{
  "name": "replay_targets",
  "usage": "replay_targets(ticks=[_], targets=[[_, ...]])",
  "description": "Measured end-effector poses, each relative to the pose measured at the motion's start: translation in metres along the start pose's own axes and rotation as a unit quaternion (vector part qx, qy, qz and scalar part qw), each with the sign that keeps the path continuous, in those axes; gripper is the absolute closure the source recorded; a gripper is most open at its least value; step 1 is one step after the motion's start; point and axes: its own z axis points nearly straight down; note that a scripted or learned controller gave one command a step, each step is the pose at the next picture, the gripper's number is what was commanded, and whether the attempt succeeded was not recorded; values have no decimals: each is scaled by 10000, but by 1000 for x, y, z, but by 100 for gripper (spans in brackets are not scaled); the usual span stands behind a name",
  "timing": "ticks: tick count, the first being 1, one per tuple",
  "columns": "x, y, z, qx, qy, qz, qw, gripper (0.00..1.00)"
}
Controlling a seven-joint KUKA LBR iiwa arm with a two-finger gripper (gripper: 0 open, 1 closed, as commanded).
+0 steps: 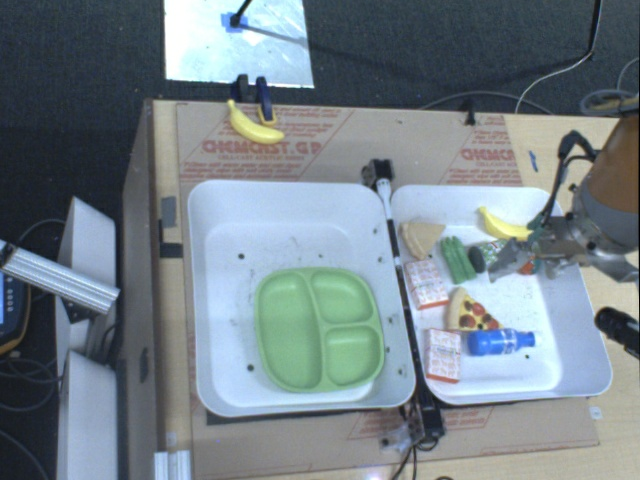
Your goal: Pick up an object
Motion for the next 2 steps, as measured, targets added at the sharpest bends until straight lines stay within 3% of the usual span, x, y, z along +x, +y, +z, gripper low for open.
replay_targets(ticks=[1, 2], targets=[[3, 77, 70, 7, -2, -1, 10000, 0], [-8, 96, 140, -103, -40, 8, 9999, 0]])
